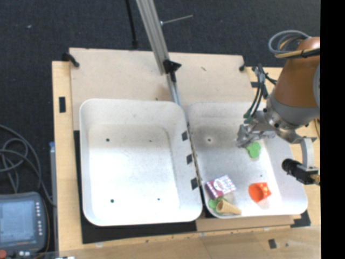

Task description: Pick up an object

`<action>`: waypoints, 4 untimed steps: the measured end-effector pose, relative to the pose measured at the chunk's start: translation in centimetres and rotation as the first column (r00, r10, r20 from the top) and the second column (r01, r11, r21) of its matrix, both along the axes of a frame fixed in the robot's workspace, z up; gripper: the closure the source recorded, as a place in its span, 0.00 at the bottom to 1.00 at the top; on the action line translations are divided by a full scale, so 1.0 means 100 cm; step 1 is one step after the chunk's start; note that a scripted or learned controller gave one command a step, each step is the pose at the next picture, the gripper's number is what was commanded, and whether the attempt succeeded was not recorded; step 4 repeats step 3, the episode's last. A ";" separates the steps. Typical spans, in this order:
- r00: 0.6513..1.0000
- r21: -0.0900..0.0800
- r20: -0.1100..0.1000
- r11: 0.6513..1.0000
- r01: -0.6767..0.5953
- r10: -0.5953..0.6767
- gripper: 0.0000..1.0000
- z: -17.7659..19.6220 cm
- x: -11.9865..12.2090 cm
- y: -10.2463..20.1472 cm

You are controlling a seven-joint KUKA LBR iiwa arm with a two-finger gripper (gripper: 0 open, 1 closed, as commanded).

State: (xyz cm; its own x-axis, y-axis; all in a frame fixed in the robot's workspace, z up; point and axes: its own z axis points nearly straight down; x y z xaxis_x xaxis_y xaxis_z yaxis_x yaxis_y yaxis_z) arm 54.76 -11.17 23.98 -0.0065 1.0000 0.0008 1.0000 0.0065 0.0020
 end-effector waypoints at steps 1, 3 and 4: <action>1.000 0.000 -0.001 1.000 0.000 0.000 1.00 -0.006 0.016 0.050; 1.000 0.001 0.000 1.000 -0.001 0.001 1.00 0.006 0.038 0.154; 1.000 0.001 0.000 1.000 -0.001 0.001 1.00 0.006 0.038 0.154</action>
